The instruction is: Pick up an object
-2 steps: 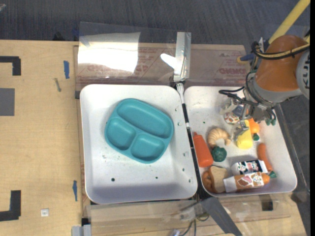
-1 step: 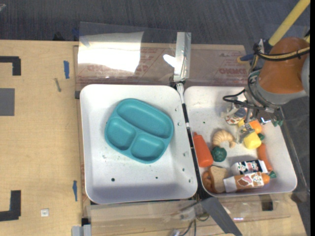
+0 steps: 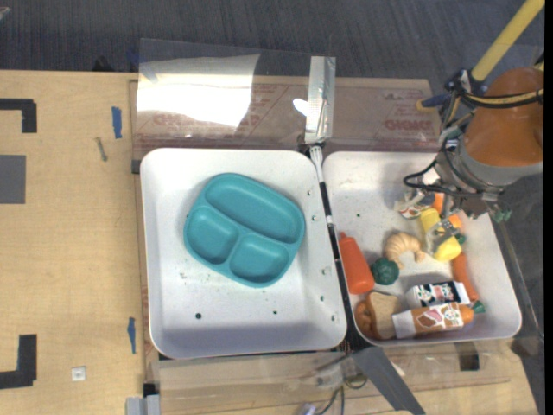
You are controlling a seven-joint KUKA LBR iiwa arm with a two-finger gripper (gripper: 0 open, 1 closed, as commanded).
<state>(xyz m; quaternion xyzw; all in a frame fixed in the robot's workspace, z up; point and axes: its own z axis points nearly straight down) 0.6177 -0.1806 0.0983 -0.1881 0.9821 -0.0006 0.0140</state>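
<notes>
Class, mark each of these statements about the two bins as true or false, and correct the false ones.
1. The teal divided plate lies in the left bin. True.
2. The plate has two compartments. False: it has three.
3. The small items are gathered in the right bin. True.
4. The end effector hangs over the left bin. False: it is over the right bin, among the small items.
5. The orange bottle stands upright. False: it lies on its side by the bin's left wall.
</notes>
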